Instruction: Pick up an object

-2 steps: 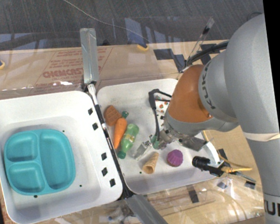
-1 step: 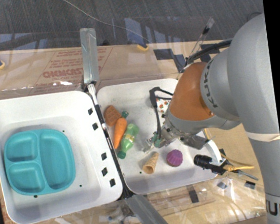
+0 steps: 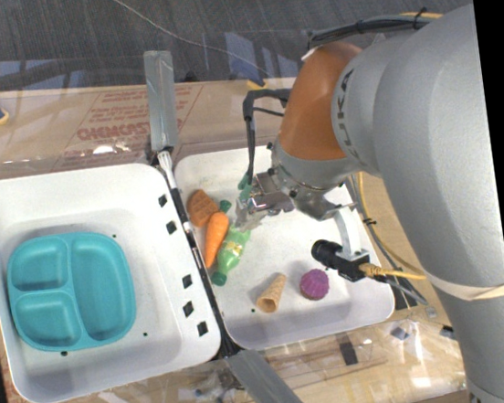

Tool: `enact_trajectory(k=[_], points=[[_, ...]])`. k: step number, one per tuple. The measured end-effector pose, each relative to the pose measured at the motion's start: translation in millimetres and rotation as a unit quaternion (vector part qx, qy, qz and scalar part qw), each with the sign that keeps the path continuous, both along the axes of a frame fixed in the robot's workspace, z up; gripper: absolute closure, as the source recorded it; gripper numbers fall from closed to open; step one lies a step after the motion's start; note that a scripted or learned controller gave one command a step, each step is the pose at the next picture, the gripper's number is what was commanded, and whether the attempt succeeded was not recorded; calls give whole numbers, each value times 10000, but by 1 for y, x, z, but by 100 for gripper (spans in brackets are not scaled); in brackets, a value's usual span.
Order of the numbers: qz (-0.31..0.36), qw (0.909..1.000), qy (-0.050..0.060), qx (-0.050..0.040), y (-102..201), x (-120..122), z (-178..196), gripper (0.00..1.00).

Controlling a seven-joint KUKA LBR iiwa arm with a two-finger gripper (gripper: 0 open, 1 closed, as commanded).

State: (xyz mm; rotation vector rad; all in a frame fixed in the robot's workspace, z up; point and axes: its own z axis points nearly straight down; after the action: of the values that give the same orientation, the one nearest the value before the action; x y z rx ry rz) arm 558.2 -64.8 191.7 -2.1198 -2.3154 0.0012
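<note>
Tabletop [image 3: 58, 129]: brown, cardboard-like surface under clear film, bearing two shallow white bins side by side, with strips of grey tape at the seam between them.

Left bin [image 3: 13, 204]: white, rounded corners, left half of the frame. Holds one teal plastic divided plate [image 3: 70, 289] with three compartments, lying flat at the bin's left.

Right bin [image 3: 349, 308]: white, centre of the frame, its upper right part covered by the arm. Holds the items below.

- Brown, rounded bread-like piece [image 3: 200, 205], at the bin's upper left, near the dividing wall.
- Orange plastic carrot [image 3: 215, 238], tilted, just below and touching the brown piece.
- Green plastic bottle-shaped item [image 3: 228, 256], lying tilted just beside the carrot on its right, its upper end under the end effector.
- Tan waffle-pattern ice cream cone [image 3: 271, 293], lying on its side at lower centre of the bin, apart from the others.
- Purple rounded item [image 3: 314, 285], just right of the cone, not touching it.

Arm [image 3: 420, 146]: grey with an orange band [image 3: 314, 109], entering from the right of the frame.

End effector [image 3: 251, 207]: positioned low over the upper end of the green item, beside the carrot. How far its fingers are spread cannot be told, nor whether anything is held.
</note>
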Motion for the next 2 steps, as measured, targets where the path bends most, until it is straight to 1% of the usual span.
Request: enact_trajectory(k=[1,2], points=[[-2205,9754,44,-6,45,-18,-2,100],[-3245,9459,47,-13,106,-83,-2,100]])
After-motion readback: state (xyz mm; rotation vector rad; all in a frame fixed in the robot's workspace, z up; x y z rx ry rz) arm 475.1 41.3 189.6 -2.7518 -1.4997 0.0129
